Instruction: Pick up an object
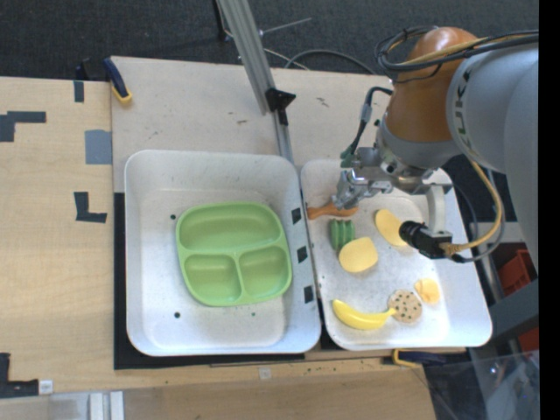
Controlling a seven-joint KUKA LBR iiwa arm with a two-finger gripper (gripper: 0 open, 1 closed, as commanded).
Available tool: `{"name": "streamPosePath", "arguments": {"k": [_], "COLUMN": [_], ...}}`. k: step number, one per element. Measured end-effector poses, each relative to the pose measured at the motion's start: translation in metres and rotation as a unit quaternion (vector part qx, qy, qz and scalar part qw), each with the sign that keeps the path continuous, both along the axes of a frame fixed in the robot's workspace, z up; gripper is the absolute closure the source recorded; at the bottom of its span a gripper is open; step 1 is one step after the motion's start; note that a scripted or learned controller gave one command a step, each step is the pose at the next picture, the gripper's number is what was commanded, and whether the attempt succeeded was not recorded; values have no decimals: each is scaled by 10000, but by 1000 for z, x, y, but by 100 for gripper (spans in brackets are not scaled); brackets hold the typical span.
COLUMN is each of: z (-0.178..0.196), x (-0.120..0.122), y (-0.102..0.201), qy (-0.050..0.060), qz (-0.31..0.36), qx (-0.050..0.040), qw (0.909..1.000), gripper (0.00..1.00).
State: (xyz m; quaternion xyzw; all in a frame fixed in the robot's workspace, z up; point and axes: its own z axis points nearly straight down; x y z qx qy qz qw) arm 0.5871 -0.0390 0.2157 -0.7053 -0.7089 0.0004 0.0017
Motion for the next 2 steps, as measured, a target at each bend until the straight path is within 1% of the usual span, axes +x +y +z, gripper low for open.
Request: {"name": "streamPosePath", "arguments": {"k": [1,2], "z": [-2,-3], "x": [-28,-36], "y": [49,100], "qy": [5,2], "qz": [4,11], "qx": [-1,-1], "qw": [10000,10000], "gripper": [100,100]}}
